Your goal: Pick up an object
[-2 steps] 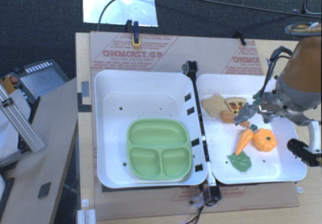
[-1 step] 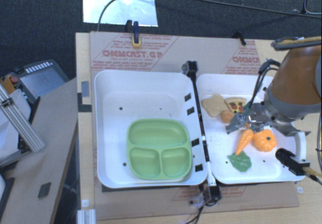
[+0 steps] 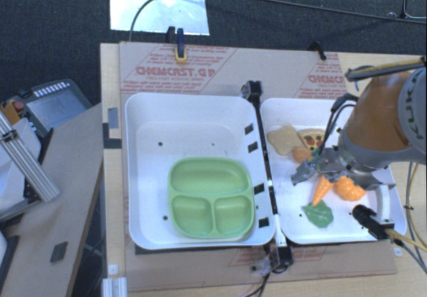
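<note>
dark carpet fills the top of the frame, and below it a brown board carries two white bins side by side. from the camera view, the left bin [image 3: 140, 155] sits at centre frame and holds a green divided plate [image 3: 212, 197] toward its lower edge. the right bin [image 3: 287, 225] sits at the right of the frame and holds a scatter of toy food.

the arm [image 3: 383, 115] comes in from the right edge, its orange band broad above the wrist, and the gripper [image 3: 319, 167] hangs low over the middle of the right bin. i cannot tell how its tips are set, nor whether anything sits between them; the grey metal there blurs into the toys.

the likeliest target is the carrot [image 3: 322, 188], touching or just below the gripper in the frame. its long axis runs from upper right to lower left, ending just above a green leafy piece [image 3: 319, 214]. an orange lump [image 3: 349, 189] lies just right of the carrot. a tan bread shape [image 3: 285, 139] and a pizza slice [image 3: 311, 137] lie up and left of the gripper.

the move turns on this, i judge: the carrot lies just down-frame of the tips, so a short drop with the pinch across its narrow width should do.
</note>
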`<state>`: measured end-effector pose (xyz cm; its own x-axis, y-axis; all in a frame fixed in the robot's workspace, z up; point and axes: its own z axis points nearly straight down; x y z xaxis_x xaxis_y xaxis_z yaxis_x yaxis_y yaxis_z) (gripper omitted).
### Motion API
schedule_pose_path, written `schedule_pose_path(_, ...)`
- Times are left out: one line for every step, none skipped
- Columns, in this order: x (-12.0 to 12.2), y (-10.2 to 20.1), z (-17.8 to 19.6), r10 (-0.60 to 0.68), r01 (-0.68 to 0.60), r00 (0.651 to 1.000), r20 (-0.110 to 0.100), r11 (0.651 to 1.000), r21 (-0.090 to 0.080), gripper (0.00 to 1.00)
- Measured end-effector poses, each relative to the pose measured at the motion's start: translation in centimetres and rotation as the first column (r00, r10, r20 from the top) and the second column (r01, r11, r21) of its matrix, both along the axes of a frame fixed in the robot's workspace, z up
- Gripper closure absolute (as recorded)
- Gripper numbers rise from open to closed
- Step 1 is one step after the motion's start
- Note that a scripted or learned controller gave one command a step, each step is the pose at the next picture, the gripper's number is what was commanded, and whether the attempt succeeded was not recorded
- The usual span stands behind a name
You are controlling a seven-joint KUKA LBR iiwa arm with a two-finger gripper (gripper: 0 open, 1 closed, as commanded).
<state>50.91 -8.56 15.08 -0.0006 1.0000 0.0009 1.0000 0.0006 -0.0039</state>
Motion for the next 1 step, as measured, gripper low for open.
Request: schedule_pose_path(0.88, -0.33, -4.82, 0.001, -0.001, 1.000, 0.002, 1.000, 0.000, 0.00)
